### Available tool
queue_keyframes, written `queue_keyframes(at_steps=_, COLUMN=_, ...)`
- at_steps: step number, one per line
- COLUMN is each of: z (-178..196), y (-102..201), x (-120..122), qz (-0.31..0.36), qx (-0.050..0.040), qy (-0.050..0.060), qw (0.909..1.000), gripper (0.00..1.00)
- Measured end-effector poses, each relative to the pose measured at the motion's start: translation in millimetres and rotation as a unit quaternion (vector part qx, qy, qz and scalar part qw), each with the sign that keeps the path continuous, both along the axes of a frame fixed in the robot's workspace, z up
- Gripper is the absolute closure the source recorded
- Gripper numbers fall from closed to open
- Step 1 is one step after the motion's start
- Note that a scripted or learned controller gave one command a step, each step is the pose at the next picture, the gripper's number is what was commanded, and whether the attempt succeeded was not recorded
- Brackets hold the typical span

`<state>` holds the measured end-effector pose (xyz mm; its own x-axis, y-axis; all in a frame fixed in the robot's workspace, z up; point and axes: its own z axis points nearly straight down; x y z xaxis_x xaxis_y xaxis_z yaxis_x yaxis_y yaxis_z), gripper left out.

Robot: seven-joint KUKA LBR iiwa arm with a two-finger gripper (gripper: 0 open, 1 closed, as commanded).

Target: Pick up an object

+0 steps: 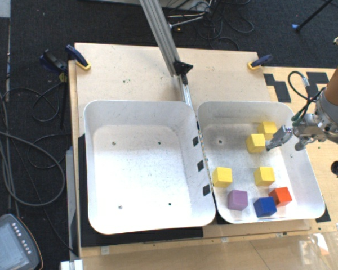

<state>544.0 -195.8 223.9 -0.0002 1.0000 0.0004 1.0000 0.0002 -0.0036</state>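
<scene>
Robotics lab or test cell: plywood bench point(225, 66) on dark carpet point(28, 38), bearing two white bins point(141, 114), the right one stocked with plain coloured blocks point(256, 143) of the sort used for grasp trials. Fixtures: aluminium rail point(158, 27) slanting over the bench, blue-and-yellow clamps point(79, 57) at its far corners, black-and-white marker point(284, 86) on the board, loose cables point(22, 151) across the floor. Grey arm point(332, 108) at right; control pendant point(11, 246) with screen at lower left
</scene>
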Motion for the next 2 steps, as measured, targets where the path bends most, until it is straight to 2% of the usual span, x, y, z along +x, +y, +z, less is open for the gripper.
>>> queue_keyframes(at_steps=2, z=-94.1, y=16.4, x=-1.7, qz=0.0, qx=0.0006, qy=0.001, qw=1.0, gripper=0.0)
